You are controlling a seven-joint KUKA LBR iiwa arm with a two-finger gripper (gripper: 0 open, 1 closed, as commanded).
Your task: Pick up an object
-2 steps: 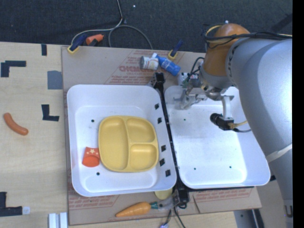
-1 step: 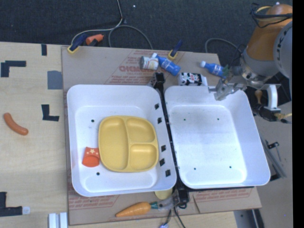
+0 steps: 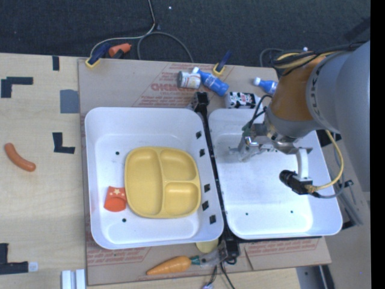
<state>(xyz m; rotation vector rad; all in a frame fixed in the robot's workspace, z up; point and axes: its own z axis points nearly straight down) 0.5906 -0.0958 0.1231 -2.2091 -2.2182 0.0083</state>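
On the far left of the tabletop lies an orange sausage-shaped toy, well apart from the bins. The left bin holds a yellow divided plate near its middle, and an orange-red cup lies tipped just beside the plate's left edge, touching or nearly touching it. Below this bin, on the brown cardboard sheet, a toy carrot lies pointing left. Above the bins, along the cardboard's upper edge, sit an orange-handled clamp, a small white and blue bottle lying on its side, and a black and white box near the right bin's upper rim. The right bin has a bare white floor in its lower part. The grey arm with its orange band comes in from the right and hangs over the upper part of this bin, with the gripper low near the bin's upper left area. Whether the fingers are open or closed cannot be told, nor whether anything lies between them
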